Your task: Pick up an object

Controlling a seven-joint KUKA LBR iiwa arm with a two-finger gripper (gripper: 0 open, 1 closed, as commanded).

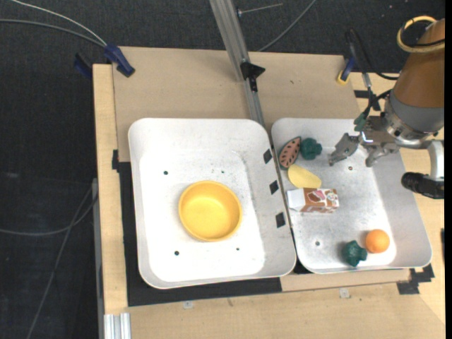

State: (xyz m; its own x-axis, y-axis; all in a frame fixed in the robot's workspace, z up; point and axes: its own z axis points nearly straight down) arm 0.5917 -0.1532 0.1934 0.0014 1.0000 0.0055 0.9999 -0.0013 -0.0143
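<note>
We see the gripper [358, 152] spread open and grasping nothing, at the upper right of the right bin [395, 210]. The orange ball [378, 241] lies lower right, beside a green object [352, 253].

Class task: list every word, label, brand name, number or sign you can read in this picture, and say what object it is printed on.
No text can be read.
The small carton in the right bin bears red-brown and white printing, too small and blurred to read.
The yellow bowl shows no markings.
</note>
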